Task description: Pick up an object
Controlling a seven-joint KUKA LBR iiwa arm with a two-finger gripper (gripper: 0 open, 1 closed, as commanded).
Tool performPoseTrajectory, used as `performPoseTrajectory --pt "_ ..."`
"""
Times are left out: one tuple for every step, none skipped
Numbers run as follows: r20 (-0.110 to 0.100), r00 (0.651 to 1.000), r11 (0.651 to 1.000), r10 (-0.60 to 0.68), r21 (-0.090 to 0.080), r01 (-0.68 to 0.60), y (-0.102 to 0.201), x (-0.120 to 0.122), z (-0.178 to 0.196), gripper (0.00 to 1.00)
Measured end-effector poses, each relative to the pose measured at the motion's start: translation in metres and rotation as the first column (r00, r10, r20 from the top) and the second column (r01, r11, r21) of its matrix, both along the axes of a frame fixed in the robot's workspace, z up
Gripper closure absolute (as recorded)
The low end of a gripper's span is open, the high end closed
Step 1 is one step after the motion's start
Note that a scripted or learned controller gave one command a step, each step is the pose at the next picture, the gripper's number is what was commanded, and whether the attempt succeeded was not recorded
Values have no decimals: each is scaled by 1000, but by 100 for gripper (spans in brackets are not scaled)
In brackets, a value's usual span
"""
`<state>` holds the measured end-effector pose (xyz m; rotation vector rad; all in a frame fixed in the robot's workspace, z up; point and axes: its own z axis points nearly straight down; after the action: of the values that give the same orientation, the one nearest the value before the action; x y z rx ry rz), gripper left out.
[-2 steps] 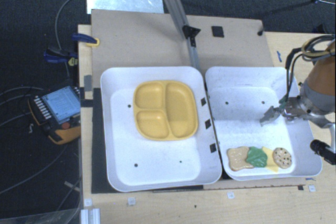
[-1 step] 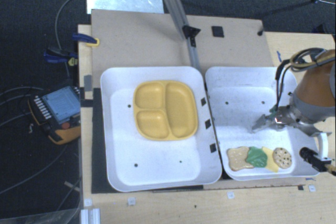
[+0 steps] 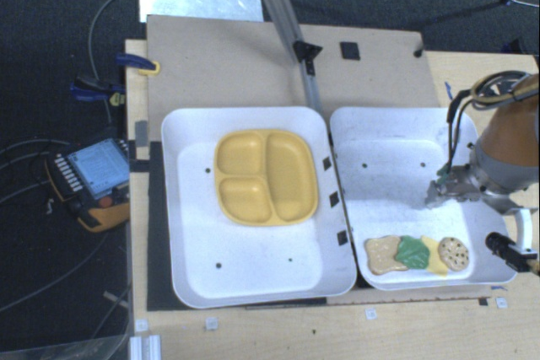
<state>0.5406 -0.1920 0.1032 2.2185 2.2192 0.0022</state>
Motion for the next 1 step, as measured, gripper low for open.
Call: performPoseTrajectory --pt "2 1000 1000 -1 -1 1 -9 -2 59 100"
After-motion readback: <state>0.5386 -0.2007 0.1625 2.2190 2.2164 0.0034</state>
